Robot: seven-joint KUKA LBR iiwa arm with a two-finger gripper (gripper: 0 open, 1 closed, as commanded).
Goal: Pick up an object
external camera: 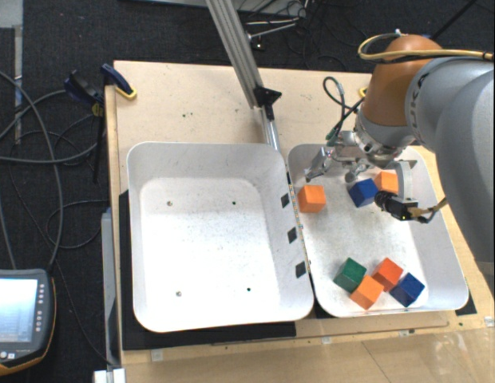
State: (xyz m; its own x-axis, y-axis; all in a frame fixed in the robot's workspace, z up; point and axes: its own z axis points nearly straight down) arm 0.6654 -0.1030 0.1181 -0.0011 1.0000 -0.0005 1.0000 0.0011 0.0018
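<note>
In the right bin [439, 246], an orange block [312, 198] sits near the bin's left wall toward its far end, turned a little so that its edges run at a slant to the bin walls; it is roughly cubic, with no clear long axis. A blue block [362, 191] lies further right, just under the arm's wrist, and another orange block [387, 182] sits just beside it, partly covered by the wrist hardware. Near the bin's front edge four blocks cluster together: a green one [350, 274], two orange ones [366, 292] [388, 273] and a blue one [406, 289], touching or nearly so. The claw [343, 159] hangs over the far end of the right bin, above and between the first orange block and the blue one; cables and brackets clutter it, and whether it is released or clenched cannot be told. No block is seen between its parts. The left bin [152, 214] lies alongside on the counter [192, 102].
</note>
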